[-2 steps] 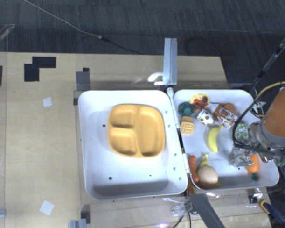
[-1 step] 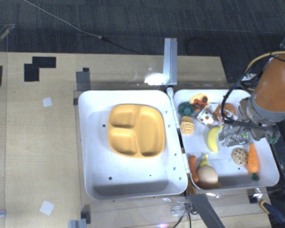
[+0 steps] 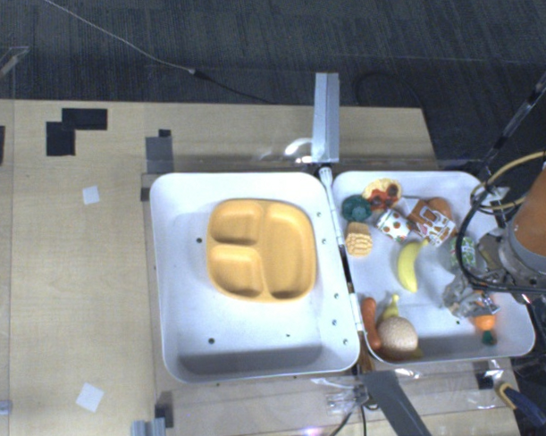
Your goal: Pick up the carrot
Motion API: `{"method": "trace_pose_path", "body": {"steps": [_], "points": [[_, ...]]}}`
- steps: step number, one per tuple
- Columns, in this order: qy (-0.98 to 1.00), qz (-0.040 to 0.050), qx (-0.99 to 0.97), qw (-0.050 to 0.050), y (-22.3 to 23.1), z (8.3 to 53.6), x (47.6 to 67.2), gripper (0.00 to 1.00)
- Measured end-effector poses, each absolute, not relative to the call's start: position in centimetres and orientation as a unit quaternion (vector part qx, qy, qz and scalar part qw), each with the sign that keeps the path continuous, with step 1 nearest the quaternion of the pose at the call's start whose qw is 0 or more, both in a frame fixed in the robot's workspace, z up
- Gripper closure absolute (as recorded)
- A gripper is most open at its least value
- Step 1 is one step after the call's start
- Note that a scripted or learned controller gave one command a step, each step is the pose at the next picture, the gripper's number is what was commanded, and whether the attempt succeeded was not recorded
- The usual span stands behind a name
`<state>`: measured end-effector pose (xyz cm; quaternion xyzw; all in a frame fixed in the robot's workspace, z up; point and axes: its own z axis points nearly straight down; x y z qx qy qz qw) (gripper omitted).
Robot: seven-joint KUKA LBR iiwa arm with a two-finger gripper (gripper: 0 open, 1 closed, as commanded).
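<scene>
The carrot (image 3: 484, 321) is a small orange piece with a green tip, lying near the front right corner of the right bin (image 3: 438, 348). My gripper (image 3: 466, 301) hangs low over the bin floor just left of and above the carrot, close to it or touching it. The grey wrist and orange band reach in from the right, with cables looping over them. Nothing is visibly lifted off the bin floor.
The right bin also holds a banana (image 3: 408, 265), an orange-red elongated toy (image 3: 369, 315) by the left wall, a tan round toy (image 3: 398, 335), a corn piece (image 3: 359, 241) and several small toys at the back. A yellow divided plate (image 3: 261, 249) lies in the left bin (image 3: 184, 350).
</scene>
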<state>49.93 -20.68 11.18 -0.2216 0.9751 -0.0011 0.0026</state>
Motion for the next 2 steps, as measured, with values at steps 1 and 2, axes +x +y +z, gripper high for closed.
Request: {"method": "trace_pose_path", "body": {"steps": [1, 2], "points": [[0.944, -0.0030, -0.329, 0.005, -20.53, 9.01, 50.18, 1.00], [0.933, -0.0038, -0.359, 0.006, -20.44, 9.02, 50.30, 1.00]]}}
